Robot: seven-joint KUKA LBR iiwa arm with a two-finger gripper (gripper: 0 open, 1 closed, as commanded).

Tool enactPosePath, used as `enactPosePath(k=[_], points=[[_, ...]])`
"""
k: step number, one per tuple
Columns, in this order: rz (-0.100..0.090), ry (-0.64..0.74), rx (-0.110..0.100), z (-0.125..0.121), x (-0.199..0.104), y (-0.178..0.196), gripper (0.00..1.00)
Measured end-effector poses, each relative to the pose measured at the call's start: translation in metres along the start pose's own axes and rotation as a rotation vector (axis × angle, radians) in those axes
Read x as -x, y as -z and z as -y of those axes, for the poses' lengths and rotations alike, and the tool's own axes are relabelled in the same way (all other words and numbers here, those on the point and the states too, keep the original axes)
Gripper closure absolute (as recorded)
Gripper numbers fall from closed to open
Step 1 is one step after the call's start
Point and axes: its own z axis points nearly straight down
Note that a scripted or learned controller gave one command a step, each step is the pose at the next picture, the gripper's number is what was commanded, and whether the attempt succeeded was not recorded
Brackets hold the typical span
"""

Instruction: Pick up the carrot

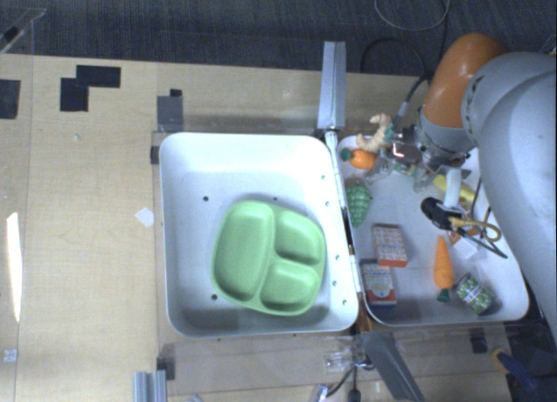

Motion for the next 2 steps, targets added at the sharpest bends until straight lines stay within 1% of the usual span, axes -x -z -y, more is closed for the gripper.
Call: enactPosePath(k=[1, 2], points=[[-0.009, 0.058, 0.0, -0.013, 0.064, -0.001, 0.0], [-0.005, 0.064, -0.005, -0.012, 0.064, 0.01, 1.0]])
